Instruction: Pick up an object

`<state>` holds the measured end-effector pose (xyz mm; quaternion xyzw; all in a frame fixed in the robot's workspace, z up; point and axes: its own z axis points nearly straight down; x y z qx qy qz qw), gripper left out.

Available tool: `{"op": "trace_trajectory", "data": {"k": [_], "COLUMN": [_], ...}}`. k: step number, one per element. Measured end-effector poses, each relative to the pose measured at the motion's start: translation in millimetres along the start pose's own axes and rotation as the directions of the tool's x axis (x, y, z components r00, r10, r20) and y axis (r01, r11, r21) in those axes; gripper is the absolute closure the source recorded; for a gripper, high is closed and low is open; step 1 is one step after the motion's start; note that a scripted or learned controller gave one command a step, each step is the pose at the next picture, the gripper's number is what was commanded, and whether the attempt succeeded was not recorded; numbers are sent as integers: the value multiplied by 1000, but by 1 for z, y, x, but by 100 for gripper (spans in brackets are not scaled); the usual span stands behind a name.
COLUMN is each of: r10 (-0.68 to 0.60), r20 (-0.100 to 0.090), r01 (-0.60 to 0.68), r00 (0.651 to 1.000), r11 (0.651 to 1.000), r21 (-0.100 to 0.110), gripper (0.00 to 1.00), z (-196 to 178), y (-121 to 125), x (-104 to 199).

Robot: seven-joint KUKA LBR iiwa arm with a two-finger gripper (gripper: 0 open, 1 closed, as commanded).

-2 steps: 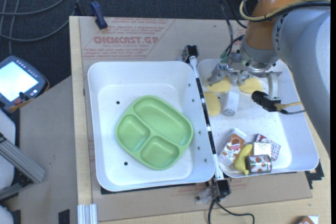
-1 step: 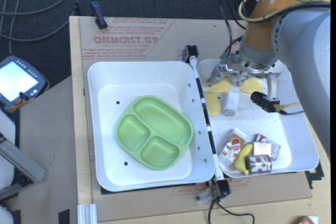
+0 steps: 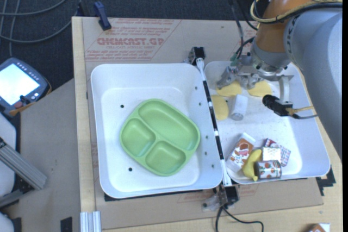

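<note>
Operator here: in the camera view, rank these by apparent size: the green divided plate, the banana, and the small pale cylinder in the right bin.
1. The green divided plate, largest by far.
2. The banana and the small pale cylinder look about alike, so I won't rank them.

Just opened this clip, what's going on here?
The KUKA arm reaches in from the right, and its claw hangs low over the far end of the right-hand bin, above some flat yellow pieces and a small pale cylinder. Nothing can be seen in its grip. A banana, small cartons and a can sit clustered at that bin's near end. The left-hand bin holds a green divided plate, away from the arm.
</note>
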<state>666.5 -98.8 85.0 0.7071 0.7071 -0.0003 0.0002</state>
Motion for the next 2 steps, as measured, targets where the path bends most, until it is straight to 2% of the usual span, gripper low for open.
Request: {"op": "trace_trajectory", "data": {"k": [2], "r10": [0], "r20": [0], "r01": [0], "r00": [1000], "r11": [1000], "r21": [1], "gripper": [0], "z": [0], "y": [0], "x": [4]}}
